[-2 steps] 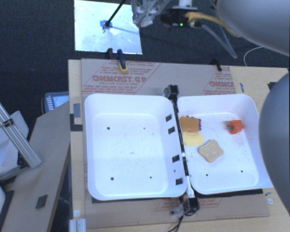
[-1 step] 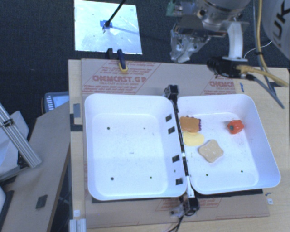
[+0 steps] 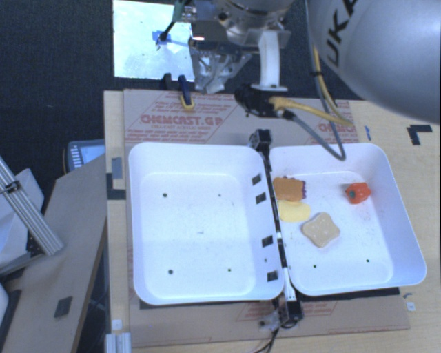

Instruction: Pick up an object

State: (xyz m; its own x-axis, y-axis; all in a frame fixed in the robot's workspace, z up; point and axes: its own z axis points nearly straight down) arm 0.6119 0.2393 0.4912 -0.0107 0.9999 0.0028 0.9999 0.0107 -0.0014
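Arm (image 3: 386, 48) cut off top-right; tool (image 3: 215, 65) perhaps partly hidden.

Two white bins (image 3: 200, 155) sat side by side on a brown board (image 3: 179, 118), black clips (image 3: 260, 198) joined them, and a yellow clamp (image 3: 186, 96) gripped the board's far edge.

1. The grey arm (image 3: 386, 48) enters from the upper right, its broad rounded body filling that corner.
2. Its wrist (image 3: 241, 21) sits at the top centre, high in the view.
3. The claw (image 3: 210, 72) hangs below the wrist, pointing downward, blurred.
4. A white cylindrical part (image 3: 270, 62) stands just right of the claw.
5. A yellow cable (image 3: 310, 110) and a grey cable (image 3: 331, 141) trail from the wrist.
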